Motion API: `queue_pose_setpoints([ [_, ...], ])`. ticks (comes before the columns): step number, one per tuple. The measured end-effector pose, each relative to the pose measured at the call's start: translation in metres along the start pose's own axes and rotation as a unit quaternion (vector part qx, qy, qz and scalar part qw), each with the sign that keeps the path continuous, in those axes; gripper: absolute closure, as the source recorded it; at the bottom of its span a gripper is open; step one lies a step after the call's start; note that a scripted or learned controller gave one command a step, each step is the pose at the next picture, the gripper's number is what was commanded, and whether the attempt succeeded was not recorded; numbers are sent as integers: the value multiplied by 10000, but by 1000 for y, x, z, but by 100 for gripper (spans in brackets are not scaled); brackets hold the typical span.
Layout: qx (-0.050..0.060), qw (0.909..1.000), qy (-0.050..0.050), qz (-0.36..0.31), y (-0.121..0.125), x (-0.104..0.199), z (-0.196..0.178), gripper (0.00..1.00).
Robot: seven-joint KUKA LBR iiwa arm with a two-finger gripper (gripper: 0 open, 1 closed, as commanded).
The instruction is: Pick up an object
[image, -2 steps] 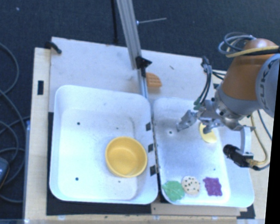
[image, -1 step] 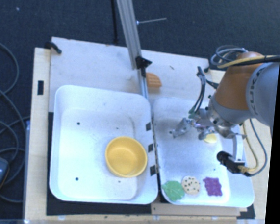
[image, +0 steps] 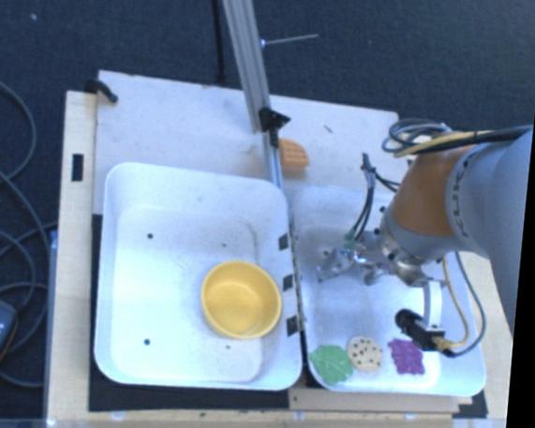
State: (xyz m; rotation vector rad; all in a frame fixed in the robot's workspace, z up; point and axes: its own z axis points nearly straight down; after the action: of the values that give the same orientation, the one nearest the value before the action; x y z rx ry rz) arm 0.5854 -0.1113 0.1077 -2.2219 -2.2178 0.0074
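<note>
Reaching into the right bin (image: 464, 373), the gripper (image: 346, 261) is poised over a bare stretch of the bin floor, so the step in hand is judged to be the approach before any grasp. Nothing is seen between its fingers, and whether they are spread or closed cannot be told from this slant.

Nearest the camera, along the front wall of the right bin, three small objects are lined up: a green leaf-shaped piece (image: 331, 363) in the front-left corner, a round speckled cookie-like piece (image: 363, 353) just beside it, and a purple grape-like cluster (image: 407, 356) a little further right. Any of these may serve as the task's object; all three lie well apart from the gripper, nearer the camera than it is. For the next move, the arm would probably have to be brought forward toward that front wall and lowered over one piece, and crowding against the wall and the neighbouring pieces is judged a likely cause of a missed grasp.

In the left bin (image: 128, 195), a yellow bowl (image: 240, 299) is seated upright toward the front-right part.

Beyond both bins, an orange object (image: 295, 155) is seen on the bench (image: 183, 116), beside a slanted metal rail (image: 250, 56).
</note>
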Motion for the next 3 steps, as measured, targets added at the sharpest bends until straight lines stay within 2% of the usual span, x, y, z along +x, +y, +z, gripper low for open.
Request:
queue_pose_setpoints([
  [1,-42,10000,8,37,2,-1,-15,100],
  [2,-62,10000,2,-14,0,2,-78,100],
  [3,-60,10000,3,-24,3,2,-122,100],
])
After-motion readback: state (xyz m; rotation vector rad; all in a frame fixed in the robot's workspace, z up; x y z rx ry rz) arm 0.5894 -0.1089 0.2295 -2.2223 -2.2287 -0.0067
